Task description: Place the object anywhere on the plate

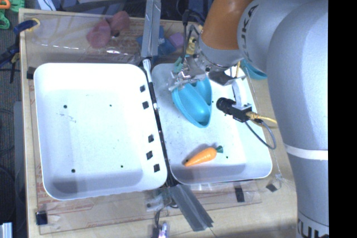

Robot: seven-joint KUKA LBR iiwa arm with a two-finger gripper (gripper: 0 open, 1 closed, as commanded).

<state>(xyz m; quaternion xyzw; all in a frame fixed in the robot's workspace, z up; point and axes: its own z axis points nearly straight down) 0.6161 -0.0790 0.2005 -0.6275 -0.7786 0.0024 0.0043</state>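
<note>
An orange toy carrot [201, 156] with a green stem lies near the front of the right bin [257, 166]. A blue plate [194, 104] sits at the back middle of that bin and looks tilted, with its upper rim under the wrist. My gripper [185, 79] hangs right at the plate's upper left edge, well behind the carrot. The arm's orange band and grey body hide the back right of the bin.
The left bin [83, 120] lies beside the right one, across a dark divider [153, 131]. A black connector with a cable [234, 108] sticks out of the wrist over the right bin. Pink and purple objects [106, 30] lie behind the bins under clear plastic.
</note>
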